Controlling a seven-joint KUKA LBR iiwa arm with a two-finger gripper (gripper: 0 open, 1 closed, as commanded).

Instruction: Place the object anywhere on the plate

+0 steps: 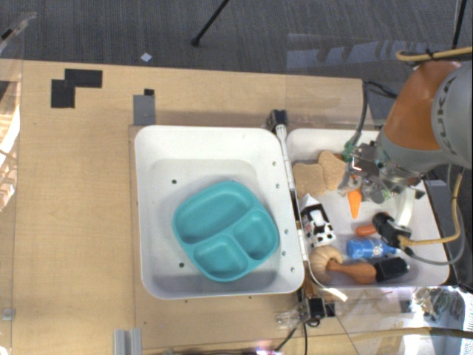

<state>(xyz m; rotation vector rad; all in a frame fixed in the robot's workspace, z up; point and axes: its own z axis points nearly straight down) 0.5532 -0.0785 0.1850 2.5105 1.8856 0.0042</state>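
Note:
A teal plate (225, 231) with three compartments lies in the left white bin (155, 146), and nothing rests on it. My gripper (364, 180) hovers over the upper middle of the right bin (432, 209), well right of the plate. A small orange carrot (355, 203) points downward directly under the gripper, touching or nearly touching it. The wrist body hides how the two meet.
The right bin holds several toys: a tan bread slice (318, 172), a black-and-white cow-patterned piece (318, 225), a beige croissant (325, 257), a blue item (366, 250), a black item (392, 270). A ridge (292, 198) divides the bins. Cables run along the right side.

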